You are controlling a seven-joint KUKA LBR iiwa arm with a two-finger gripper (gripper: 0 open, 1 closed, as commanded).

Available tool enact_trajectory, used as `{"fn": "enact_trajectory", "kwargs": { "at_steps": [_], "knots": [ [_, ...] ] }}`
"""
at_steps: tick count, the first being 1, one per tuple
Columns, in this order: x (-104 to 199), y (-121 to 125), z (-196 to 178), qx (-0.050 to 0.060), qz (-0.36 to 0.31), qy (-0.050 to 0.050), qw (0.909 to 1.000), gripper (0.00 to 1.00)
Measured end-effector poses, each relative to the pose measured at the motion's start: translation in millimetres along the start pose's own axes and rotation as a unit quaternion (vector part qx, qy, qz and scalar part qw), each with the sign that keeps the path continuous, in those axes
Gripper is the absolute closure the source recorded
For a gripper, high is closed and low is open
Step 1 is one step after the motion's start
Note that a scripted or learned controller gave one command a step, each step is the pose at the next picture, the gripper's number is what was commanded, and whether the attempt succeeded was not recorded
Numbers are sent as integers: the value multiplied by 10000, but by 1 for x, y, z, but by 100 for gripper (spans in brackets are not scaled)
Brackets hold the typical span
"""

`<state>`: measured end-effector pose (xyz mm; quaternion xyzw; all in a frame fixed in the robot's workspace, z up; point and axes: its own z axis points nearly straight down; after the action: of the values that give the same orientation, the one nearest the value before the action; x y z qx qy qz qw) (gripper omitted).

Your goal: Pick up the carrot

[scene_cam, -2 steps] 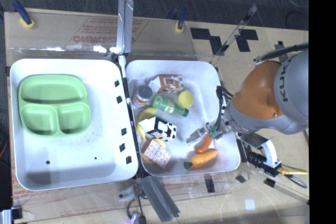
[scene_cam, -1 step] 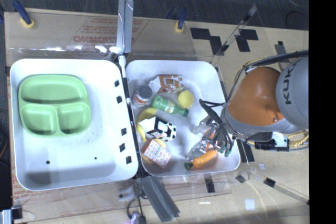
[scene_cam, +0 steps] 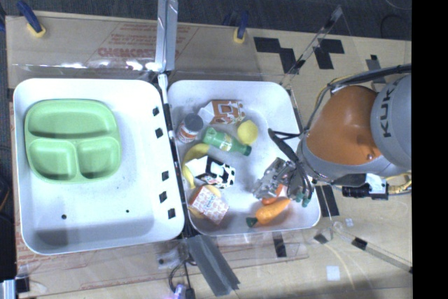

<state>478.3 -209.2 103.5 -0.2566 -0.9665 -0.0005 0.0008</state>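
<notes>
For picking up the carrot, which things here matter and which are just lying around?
Matters: carrot, end effector, right bin.

Lying around: green tray, left bin, lemon, green bottle, banana, small cartons.

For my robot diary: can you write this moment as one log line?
gripper: right bin, just above carrot | carrot: lying in bin, not held | green tray: left bin
</notes>
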Motion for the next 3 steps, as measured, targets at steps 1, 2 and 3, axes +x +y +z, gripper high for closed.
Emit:
{"fn": "enact_trajectory", "kwargs": {
  "at_steps": [1, 2, 3],
  "knots": [
    [0, 0, 0, 1, 2, 0, 10000, 0],
    [-1, 1, -10, -1, -21, -8, 10000, 100],
    [-1, 1, -10, -1, -24, -7, 10000, 0]
  ]
}}
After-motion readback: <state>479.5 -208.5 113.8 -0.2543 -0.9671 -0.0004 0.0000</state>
